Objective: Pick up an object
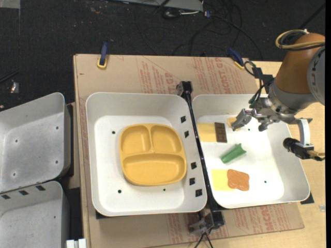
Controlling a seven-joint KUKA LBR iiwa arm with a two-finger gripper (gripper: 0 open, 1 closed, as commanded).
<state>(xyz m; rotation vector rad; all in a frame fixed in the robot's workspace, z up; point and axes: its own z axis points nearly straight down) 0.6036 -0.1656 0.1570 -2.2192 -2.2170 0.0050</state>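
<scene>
Camera view: a green block (pixel 232 153) is lying tilted in the middle of the right bin (pixel 289 190), untouched. Just below it, an orange piece (pixel 238 180) is overlapping a yellow card (pixel 219 179). Near the bin's upper left, a brown bar (pixel 221 132) is resting against a second yellow card (pixel 206 132). The gripper (pixel 252 121) is being held open above the bin's upper part, gripping nothing. A yellow divided plate (pixel 153 154) is sitting in the left bin (pixel 103 138).

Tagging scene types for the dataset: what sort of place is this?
Likely a robot lab test bench: two shallow white bins clamped on a cardboard-covered table, loose cables on the dark floor, and a grey-and-orange arm.
</scene>
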